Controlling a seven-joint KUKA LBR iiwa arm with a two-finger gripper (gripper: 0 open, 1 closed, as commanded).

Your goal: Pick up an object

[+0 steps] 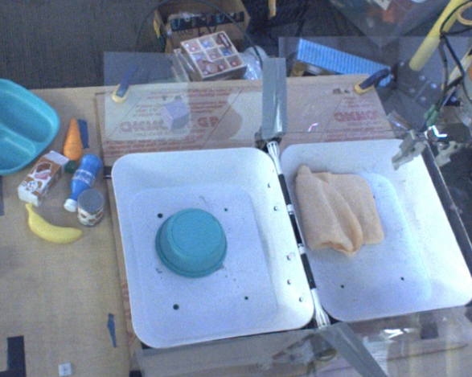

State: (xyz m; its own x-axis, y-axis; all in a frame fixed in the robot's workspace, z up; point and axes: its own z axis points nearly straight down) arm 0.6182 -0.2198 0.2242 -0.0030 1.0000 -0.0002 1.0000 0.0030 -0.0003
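Teal bowl (191, 241) sits upside down in the left bin (227, 180), a little toward 9 o'clock of that bin's centre, clear of its walls. Out at the bowl's 9 o'clock, on the wooden bench (51, 317), we see a banana (52, 229) and a small blue-and-white bottle (84, 176), with a teal divided tray (10, 123) at about 10 o'clock. Moving right, the right bin (419, 267) holds a folded tan cloth (338, 209), lying in its 10 o'clock part close to the wall shared with the left bin. The gripper (417, 145) hangs over the right bin's rim at about 1 o'clock, well apart from the cloth and far from the bowl. We cannot tell whether it is spread or pressed together, and we see nothing held in it
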